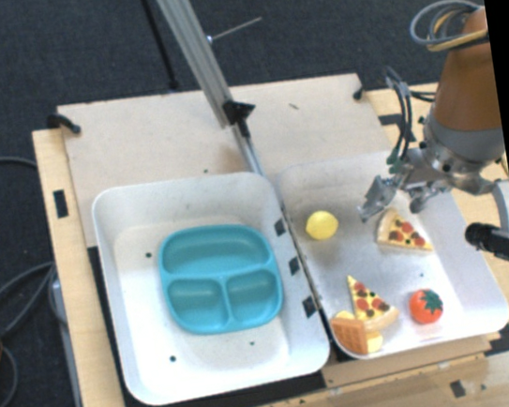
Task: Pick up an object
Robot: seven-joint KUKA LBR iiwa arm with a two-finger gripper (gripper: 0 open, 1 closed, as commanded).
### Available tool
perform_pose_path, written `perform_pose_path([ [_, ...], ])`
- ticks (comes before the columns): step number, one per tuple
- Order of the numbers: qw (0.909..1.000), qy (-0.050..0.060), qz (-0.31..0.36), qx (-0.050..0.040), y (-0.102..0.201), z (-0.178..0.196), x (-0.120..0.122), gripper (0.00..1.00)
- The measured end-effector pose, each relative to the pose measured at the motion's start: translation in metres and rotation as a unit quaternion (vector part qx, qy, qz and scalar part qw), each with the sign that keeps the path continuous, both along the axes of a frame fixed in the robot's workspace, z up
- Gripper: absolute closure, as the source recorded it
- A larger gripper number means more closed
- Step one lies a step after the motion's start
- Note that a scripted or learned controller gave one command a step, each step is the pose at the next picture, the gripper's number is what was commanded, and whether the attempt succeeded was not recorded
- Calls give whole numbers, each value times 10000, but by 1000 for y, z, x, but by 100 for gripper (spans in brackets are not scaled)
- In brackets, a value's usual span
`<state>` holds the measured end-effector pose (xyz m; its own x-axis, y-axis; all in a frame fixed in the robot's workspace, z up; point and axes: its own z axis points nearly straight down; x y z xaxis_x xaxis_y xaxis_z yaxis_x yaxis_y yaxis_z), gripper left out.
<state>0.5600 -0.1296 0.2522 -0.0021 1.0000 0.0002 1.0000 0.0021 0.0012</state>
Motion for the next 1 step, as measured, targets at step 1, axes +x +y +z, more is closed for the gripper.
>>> perform_pose_path([
  [1, 10000, -3, -5, 0, 0, 0, 0, 0],
])
